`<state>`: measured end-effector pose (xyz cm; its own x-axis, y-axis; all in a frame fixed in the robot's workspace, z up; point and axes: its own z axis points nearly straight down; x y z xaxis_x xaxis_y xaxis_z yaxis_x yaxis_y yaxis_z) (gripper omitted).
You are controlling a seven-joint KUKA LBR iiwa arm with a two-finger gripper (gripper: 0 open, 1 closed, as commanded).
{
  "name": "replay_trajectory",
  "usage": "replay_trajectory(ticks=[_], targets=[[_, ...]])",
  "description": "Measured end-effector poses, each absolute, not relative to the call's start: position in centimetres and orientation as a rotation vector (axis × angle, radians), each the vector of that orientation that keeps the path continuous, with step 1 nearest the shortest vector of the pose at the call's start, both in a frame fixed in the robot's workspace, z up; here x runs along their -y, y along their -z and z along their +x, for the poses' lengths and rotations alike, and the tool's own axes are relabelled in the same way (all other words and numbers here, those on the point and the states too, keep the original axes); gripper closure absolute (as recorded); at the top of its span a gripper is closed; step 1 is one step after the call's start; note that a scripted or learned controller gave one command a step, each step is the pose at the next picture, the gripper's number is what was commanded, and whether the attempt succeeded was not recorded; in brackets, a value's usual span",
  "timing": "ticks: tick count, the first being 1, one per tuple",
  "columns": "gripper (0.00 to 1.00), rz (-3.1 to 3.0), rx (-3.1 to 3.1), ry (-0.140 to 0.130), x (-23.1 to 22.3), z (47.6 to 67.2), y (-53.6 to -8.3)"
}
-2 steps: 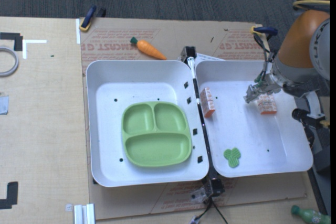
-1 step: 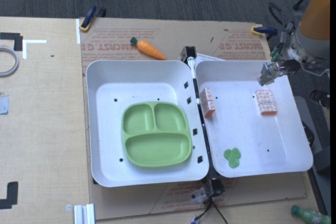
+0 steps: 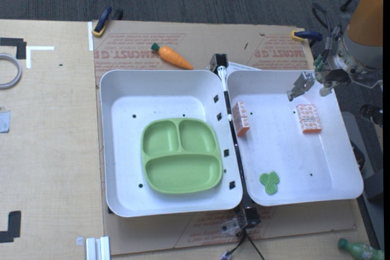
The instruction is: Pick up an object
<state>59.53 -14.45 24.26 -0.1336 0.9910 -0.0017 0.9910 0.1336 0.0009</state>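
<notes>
My gripper [image 3: 312, 86] hangs open over the back right corner of the right bin [image 3: 341, 186], with nothing between its fingers. Just below it, near the bin's right wall, lies a small red and white box [image 3: 309, 118]. A second red and white box [image 3: 241, 118] sits against the left wall of the same bin. A green broccoli-like toy [image 3: 269, 182] lies near that bin's front. The left bin [image 3: 116, 100] holds a green divided plate [image 3: 181, 155].
An orange toy carrot [image 3: 172, 56] lies on the cardboard behind the left bin. Blue and yellow clamps [image 3: 102, 20] hold the cardboard at its back corners. A green bottle-like object [image 3: 358, 247] lies at the lower right. Cables hang beside the arm.
</notes>
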Motion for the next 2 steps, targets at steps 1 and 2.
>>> replay_trajectory(ticks=[1,2], targets=[[0.00,2.195,-2.245,0.000,18.8,60.7,-10.2],[0.00,1.855,-2.527,-0.016,21.8,59.1,-9.8]])
